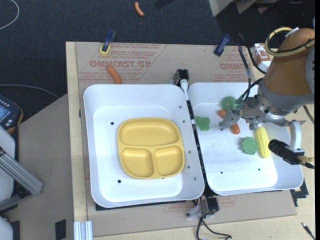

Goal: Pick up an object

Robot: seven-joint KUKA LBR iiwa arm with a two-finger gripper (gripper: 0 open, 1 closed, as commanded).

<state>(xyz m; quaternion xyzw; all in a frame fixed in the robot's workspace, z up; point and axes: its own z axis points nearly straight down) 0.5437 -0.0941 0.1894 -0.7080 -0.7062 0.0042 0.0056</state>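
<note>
Dark carpet surrounds the bench [150,59]. On it, the left bin [100,149] holds a yellow divided plate [150,146]. Right bin [235,176] holds green pieces, a yellow corn cob [262,141] and an orange carrot [235,129]. The tool [230,121] sits low over the carrot; its opening cannot be judged.
</note>
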